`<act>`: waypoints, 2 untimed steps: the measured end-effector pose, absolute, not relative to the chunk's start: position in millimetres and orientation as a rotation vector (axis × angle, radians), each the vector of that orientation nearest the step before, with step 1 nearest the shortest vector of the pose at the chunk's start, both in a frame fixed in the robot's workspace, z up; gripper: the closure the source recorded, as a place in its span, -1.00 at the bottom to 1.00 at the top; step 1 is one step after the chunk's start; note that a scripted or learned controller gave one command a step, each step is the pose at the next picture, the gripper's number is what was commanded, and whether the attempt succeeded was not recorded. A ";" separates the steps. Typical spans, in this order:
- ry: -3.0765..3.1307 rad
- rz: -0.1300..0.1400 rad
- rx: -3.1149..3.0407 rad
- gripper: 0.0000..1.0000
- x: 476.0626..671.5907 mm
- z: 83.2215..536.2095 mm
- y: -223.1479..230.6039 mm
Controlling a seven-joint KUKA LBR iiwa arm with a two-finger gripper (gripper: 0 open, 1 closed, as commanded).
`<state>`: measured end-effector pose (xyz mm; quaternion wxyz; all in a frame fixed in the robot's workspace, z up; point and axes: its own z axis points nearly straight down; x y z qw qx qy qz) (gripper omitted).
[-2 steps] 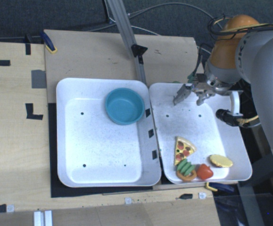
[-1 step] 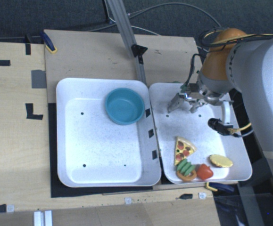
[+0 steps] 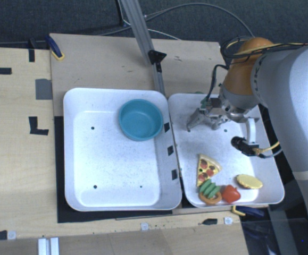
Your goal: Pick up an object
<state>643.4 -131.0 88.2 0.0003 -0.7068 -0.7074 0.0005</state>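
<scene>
Two white bins side by side mid-frame. Left bin (image 3: pixel 84 190) has a blue bowl (image 3: pixel 140 119) upright in its upper right corner, close to the wall shared with the right bin.

Right bin (image 3: pixel 223 142) holds toy food bunched along its lower edge: pizza slice (image 3: pixel 207 169) lower centre, a green piece on an orange ring (image 3: pixel 210 191) just below it, a red tomato-like piece (image 3: pixel 231 194) touching that on the right, and a yellow oval piece (image 3: pixel 249 182) near the lower right corner.

Gripper (image 3: pixel 192 122) sits over the upper left part of the right bin, well apart from the food and above it in frame. Fingers point left toward the bin divider and look spread, with nothing between them. Grey arm with orange band comes in from the upper right of frame.
</scene>
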 end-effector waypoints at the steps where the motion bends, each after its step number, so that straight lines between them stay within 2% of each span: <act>1: -2.224 0.000 -2.222 1.00 643.9 99.8 -131.3; 2: -2.223 -0.002 -2.223 1.00 639.4 151.1 -139.7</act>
